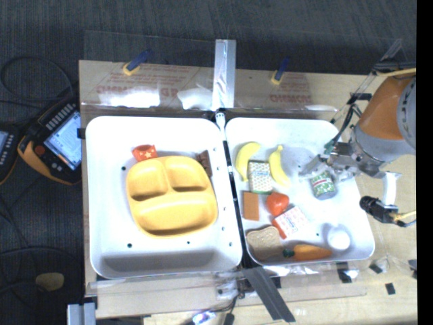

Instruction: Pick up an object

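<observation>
From the yellow tray [172, 193] in the left bin [101, 181], past the bananas [247, 156] in the right bin [355, 246], the gripper [326, 170] seems clenched on the small green can [325, 186], so lift straight and slowly.

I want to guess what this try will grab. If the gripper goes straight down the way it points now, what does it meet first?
Most likely the small green-labelled can: the gripper hangs just above it in the right bin. Depth is hard to judge from this slanted view, so it may land on the can's top edge rather than around it.
</observation>
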`<state>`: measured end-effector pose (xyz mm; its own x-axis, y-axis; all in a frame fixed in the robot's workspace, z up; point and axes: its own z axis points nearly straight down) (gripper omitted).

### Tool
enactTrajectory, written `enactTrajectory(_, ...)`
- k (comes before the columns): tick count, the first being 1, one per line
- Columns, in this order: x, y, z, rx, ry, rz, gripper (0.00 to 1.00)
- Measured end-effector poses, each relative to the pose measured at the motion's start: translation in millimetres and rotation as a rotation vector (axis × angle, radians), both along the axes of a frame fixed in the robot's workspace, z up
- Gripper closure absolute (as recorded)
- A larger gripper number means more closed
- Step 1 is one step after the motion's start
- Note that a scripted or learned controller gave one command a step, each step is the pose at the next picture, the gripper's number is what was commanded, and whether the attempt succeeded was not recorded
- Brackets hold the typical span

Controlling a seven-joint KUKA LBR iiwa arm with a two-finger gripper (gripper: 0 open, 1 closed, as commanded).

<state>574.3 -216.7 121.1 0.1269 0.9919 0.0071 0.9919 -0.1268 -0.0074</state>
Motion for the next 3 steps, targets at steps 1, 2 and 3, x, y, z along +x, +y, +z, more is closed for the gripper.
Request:
enactTrajectory(1, 1, 13, -30, -0.006, -0.015, 0.138, 0.00)
enactTrajectory(2, 2, 12, -21, -0.012, -0.020, 0.137, 1.00)
enactTrajectory(3, -10, 66, 87, -0.008, -0.006, 0.141, 1.00)
